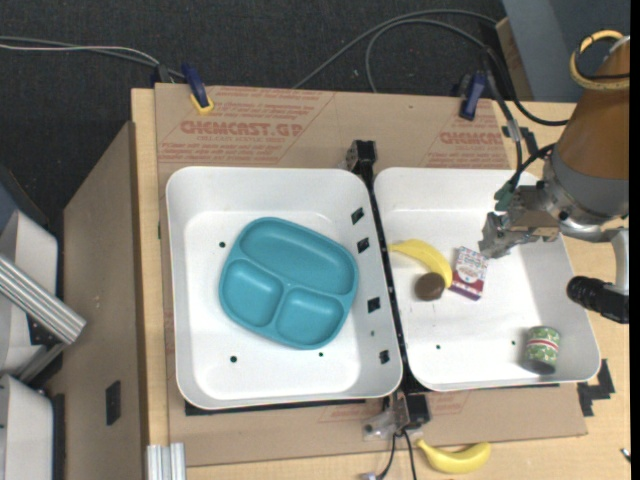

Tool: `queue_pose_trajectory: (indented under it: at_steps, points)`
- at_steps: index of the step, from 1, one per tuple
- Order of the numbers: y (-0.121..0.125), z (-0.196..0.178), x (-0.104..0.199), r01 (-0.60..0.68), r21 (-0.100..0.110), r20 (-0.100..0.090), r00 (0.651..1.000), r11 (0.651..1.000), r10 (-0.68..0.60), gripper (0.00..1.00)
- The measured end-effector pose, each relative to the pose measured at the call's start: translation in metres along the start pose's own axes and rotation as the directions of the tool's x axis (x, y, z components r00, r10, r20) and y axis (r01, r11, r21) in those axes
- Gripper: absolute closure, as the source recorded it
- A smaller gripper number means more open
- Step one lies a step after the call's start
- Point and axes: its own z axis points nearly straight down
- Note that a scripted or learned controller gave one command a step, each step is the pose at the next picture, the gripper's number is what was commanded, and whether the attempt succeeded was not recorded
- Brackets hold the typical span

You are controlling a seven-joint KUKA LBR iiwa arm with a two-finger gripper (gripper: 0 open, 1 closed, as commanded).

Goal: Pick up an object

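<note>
White plastic bins sit side by side on the bench; we log the gripper point(495, 236) low over the right bin point(560, 298), entering from the right under the grey arm point(590, 168) with its orange band. We cannot tell how its tips are set; they blur into the dark metal of the tool head.

Positions relative to the gripper tip:
- small red-and-white packet point(468, 273): just below and slightly left of the tip, lying flat on the bin floor. Whether the tip touches it, we cannot tell.
- brown round object point(430, 286): left of the packet, just beside it, touching or nearly touching the banana's lower end.
- yellow banana point(422, 258): left of the tip, curved, near the divider between bins.
- green-labelled can point(541, 348): well below and right of the tip, in the near right corner, lying tilted.
- blue divided plate point(288, 281): far left of the tip, in the left bin point(190, 268), three compartments facing up.
- second banana point(456, 456): outside the bins, on the bench at the front edge, well below the tip.

Nothing is lifted off the bin floor.
</note>
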Motion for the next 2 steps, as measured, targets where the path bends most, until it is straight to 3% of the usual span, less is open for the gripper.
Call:
queue_pose_trajectory:
  at_steps: [2]
  points:
    - [-0.002, 0.011, 0.106, -0.001, 0.003, 0.001, 1.0, 1.0, 0.001, 1.0]
